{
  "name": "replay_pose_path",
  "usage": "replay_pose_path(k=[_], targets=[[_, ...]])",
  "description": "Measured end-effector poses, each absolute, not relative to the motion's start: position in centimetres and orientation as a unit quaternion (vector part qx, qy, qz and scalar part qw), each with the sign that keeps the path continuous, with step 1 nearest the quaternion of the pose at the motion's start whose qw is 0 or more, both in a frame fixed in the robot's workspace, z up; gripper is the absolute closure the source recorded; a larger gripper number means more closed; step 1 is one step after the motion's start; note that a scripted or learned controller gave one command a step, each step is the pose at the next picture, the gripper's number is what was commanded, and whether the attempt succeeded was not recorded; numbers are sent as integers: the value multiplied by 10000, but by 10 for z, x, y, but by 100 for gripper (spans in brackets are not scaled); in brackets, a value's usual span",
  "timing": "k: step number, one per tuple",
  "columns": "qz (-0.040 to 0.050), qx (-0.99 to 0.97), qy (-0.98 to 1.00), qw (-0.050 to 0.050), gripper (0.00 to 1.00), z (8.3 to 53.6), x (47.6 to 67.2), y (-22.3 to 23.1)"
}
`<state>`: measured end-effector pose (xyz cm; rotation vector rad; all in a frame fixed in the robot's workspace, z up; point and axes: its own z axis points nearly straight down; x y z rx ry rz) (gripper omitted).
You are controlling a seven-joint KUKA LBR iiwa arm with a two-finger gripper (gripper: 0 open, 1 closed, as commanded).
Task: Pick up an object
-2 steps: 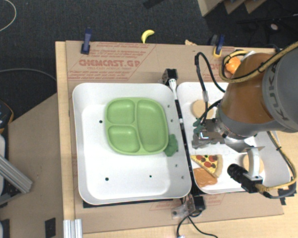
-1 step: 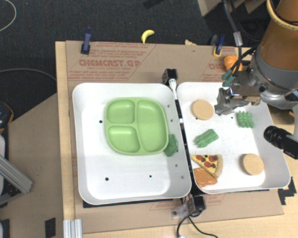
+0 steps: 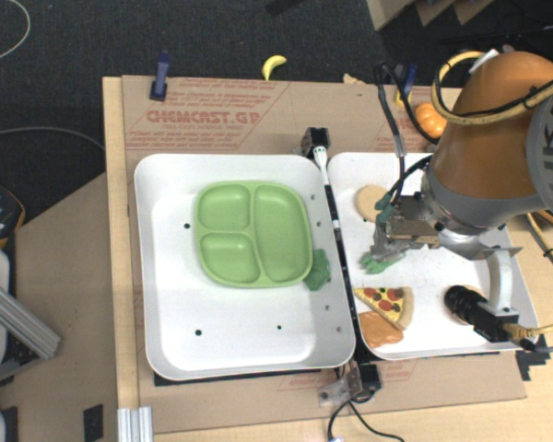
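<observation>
Green lump half hidden under the claw, right of centre; can't tell how wide it's open.

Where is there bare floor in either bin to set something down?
Left bin: a broad bare strip below the green plate, a narrower one to its left. Right bin is crowded: pizza slice, beige disc and the gripper sit close together.
</observation>
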<state>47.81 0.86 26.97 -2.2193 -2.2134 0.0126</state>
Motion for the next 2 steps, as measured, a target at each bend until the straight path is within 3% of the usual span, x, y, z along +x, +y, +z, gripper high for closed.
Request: replay_pose_path(k=[1, 2], targets=[[13, -7042, -7100, 29, 100, 246, 478, 94], [-82, -7062, -7079, -50, 100, 394, 481, 90]])
